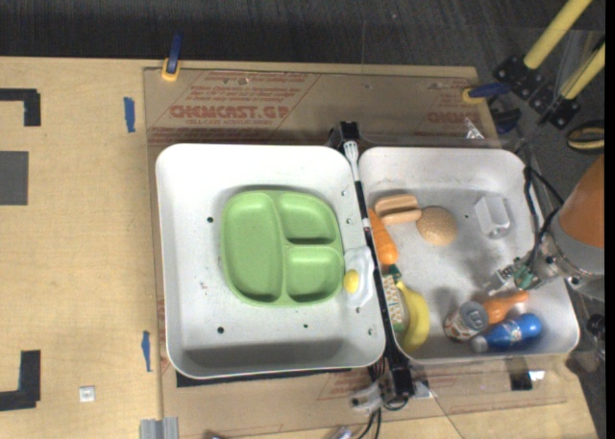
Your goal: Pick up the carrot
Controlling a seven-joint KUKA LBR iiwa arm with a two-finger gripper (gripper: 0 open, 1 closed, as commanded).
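- Nearest, low in the frame's right: the blue item is lying at the right bin's bottom edge, w/ a dented can just left of it and a short orange piece touching it from above.
- The banana is curving along the bin's lower-left corner, beside the divider.
- The gripper is hanging over the lower-right part of that bin, just above the short orange piece. Whether it's open or closed can't be told from here, and nothing is showing as held.
- The arm is reaching in from the right edge, orange band showing.
- The carrot is lying against the right bin's left wall at mid-height, next to the divider. Its long axis is running approx up-down in the frame, w/ what's looking like a green top pointing down toward the banana.
- Key relation: the carrot is sitting well left of the gripper and slightly higher in the frame. The move is probably calling for a leftward traverse across the bin, jaws closing across the carrot's width, i.e. left-right in frame. The wall is likely crowding one side.
- Further up: a tan round item and a bun-like piece are resting just right of and above the carrot.
- In the left bin, the green divided plate is sitting centred.
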